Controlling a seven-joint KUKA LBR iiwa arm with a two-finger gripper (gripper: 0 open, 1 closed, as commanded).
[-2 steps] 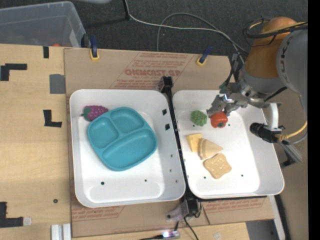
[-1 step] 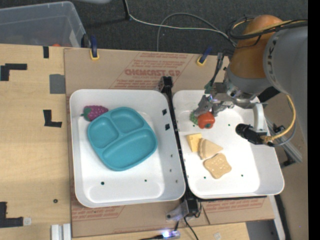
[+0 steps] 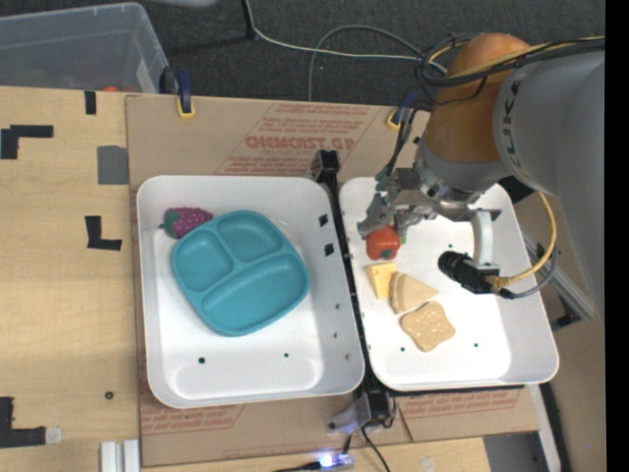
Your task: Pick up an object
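Wooden bench (image 3: 59, 293) with black tape marks, a cardboard sheet (image 3: 285, 136) clamped over it, a clear plastic tub (image 3: 79, 42) at the far left corner, dark floor and cables behind. Two white bins side by side. Left bin (image 3: 246, 377): a blue divided plate (image 3: 241, 271), purple grapes (image 3: 185, 220) at its far edge. Right bin (image 3: 491, 362): a tomato (image 3: 384, 243) near the dividing wall, a cheese wedge (image 3: 380, 280) just below it, two bread pieces (image 3: 423, 313) nearer the front.

Claw (image 3: 388, 226) sits right over the tomato, touching or nearly so; cannot tell whether it is spread or clamped, and the tomato looks to rest on the bin floor.

Judgement: grasp stage. Do it well by centring on the tomato, straddling its widest part, closing fully before lifting straight up. It is round and may roll out; the cheese beside it and the bin wall leave little room.
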